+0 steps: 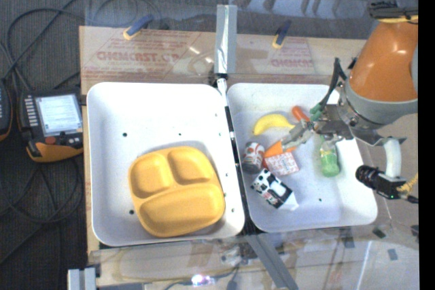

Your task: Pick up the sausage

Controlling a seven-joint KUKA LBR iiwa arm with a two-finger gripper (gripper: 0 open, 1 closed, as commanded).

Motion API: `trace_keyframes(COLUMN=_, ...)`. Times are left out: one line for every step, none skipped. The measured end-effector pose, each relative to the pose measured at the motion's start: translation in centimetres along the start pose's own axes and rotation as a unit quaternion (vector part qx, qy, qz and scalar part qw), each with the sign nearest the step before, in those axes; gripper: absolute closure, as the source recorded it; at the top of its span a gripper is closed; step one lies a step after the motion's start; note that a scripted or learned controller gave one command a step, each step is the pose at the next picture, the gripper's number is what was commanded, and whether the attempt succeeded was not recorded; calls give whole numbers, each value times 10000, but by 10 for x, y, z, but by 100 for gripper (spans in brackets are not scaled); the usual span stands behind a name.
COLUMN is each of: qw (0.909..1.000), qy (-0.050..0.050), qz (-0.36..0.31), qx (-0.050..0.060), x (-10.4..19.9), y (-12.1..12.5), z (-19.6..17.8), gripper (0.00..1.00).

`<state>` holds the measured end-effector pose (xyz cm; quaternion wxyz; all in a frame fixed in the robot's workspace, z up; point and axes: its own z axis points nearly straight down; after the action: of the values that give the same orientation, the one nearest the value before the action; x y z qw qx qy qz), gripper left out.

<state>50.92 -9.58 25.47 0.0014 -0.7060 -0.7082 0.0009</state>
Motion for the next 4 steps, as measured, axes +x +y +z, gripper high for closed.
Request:
trace_keyframes(qw=10000, qy=-11, qz=-39, qx=-10, x=-71, y=27, z=-66, gripper=0)
trace_keyframes(qw=10000, qy=-5, qz=12, qx=2, x=-49, y=60, z=4, gripper=0)
trace_keyframes(qw=9998, qy=-13, qz=223, qx=-1, x=-84, y=107, z=58, gripper=0)
trace_keyframes(qw=9999, qy=-23, qz=-111, qx=-4, x=-92, y=153, z=131, gripper=0)
